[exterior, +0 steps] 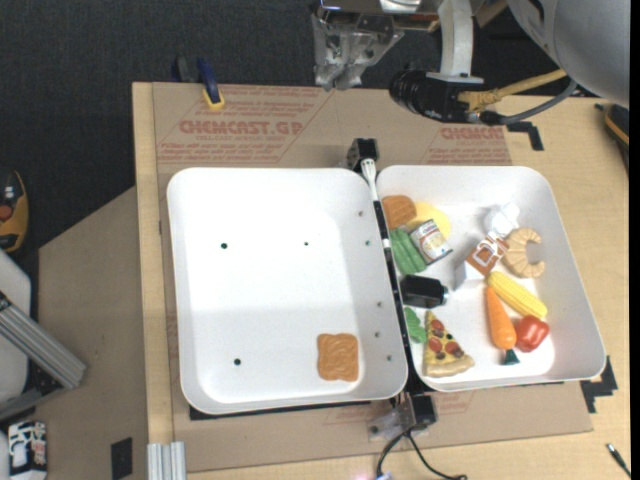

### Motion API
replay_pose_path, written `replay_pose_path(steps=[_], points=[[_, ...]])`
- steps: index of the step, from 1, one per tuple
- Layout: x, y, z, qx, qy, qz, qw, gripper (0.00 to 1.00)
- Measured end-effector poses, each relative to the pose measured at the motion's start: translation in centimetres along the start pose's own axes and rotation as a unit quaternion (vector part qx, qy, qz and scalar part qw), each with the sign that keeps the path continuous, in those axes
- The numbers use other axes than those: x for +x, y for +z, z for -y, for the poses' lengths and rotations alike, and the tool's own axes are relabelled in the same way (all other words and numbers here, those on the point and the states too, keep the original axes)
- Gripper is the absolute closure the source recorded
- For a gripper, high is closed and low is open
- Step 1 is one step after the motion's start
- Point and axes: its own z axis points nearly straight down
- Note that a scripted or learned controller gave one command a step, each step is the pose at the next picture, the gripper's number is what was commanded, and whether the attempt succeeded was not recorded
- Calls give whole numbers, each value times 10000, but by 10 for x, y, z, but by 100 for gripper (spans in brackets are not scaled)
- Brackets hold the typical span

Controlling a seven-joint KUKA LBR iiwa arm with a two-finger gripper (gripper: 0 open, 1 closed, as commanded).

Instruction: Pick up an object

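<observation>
Hovering gripper (338, 73) — beyond both bins (190, 268)

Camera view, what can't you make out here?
- End effector: small and blurred near the top edge; finger state unreadable.
- Arm: cut off by the top and right edges.
- Small can in the right bin: label too small to read.
- Green item: partly hidden beneath the can.

Overhead lighting was bright and even. The two shallow white plastic bins (265, 288) under me read near blown-out, with a soft grey shadow band across the left bin's lower half. The brown cardboard sheet (250, 123) showed mild sheen. The dark floor at upper left was dim. Focus was slightly soft throughout; my grey arm (570, 18) at the top edge blurred.
</observation>
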Motion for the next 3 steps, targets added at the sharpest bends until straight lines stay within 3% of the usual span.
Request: replay_pose_path(steps=[1, 2, 3], points=[[9, -56, 9, 13, 58, 19, 10000, 100], [45, 116, 76, 161, 44, 61, 9998, 100], [-35, 184, 129, 126, 110, 57, 9998, 100]])
